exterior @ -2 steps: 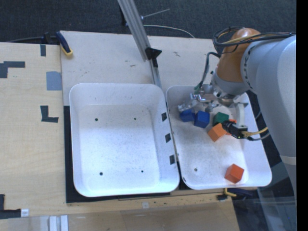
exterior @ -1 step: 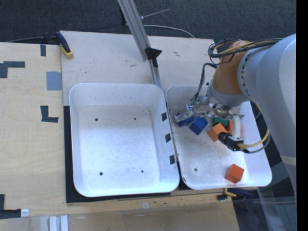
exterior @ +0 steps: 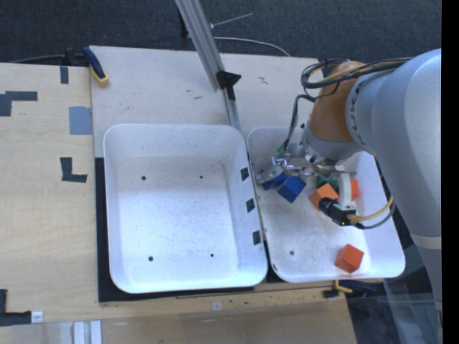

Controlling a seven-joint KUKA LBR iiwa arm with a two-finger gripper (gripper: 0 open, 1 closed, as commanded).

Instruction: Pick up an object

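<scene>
The arm reaches down into the right bin (exterior: 308, 260) from the right. My gripper (exterior: 281, 165) is low over the bin's upper left part, right at a blue block (exterior: 290, 188) that lies just below it. A second blue piece (exterior: 273, 182) sits beside that block on its left. An orange block (exterior: 325, 193) and a green bit are partly hidden under the wrist. Another orange cube (exterior: 349, 257) lies alone near the bin's front right corner.
The left bin (exterior: 115, 213) stands beside the right one, sharing a raised rim. A slanted metal pole (exterior: 204, 41) rises behind the bins. A yellow and blue clamp (exterior: 96, 66) lies at the bench's back left. Cables loop around the wrist.
</scene>
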